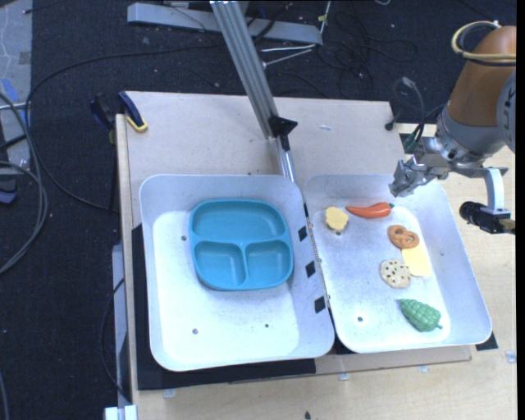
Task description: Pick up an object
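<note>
"What lay around the bench?"

"A dark floor (57, 74), speckled with pale flecks, ran along the far and left sides. Black cables (61, 193) looped across it at the left, and more tangled at the far right."

"And the furniture?"

"The bench (205, 135) had a pale, light-wood top. A slanted metal pole (250, 70) rose from its middle toward a grey frame (205, 20) on the floor at the far side. A clamp with a yellow tip (131, 115) sat at the bench's far left corner."

"The light?"

"Even and bright, with soft shadows on the bench top."
</note>
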Controlling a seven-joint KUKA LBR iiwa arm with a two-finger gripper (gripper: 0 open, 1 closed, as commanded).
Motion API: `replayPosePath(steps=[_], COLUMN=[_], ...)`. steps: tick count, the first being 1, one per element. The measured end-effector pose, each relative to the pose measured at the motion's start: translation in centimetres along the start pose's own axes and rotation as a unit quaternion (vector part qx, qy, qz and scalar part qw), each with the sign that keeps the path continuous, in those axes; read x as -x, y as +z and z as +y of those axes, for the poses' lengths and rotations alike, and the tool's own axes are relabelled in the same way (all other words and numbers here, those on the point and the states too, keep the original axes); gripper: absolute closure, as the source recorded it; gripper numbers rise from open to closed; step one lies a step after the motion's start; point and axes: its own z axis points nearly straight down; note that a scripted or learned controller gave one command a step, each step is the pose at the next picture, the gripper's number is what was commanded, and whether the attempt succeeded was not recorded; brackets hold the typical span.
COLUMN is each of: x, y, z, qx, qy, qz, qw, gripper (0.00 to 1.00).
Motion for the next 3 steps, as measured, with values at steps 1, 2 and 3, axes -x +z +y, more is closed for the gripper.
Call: replayPosePath(steps=[1,2,3], x=[-5.0,-11.1,-16.1], y=[0.8,0.6,1.0], z=[-2.0,-3.5,-6.0], qx=[-0.004,-0.003,-0.004], qy=[-0.002,-0.003,-0.002], qz=[0.002,0.002,0.002], qw=[1.0000,1.0000,1.0000], gripper=[1.00,1.00,1.00])
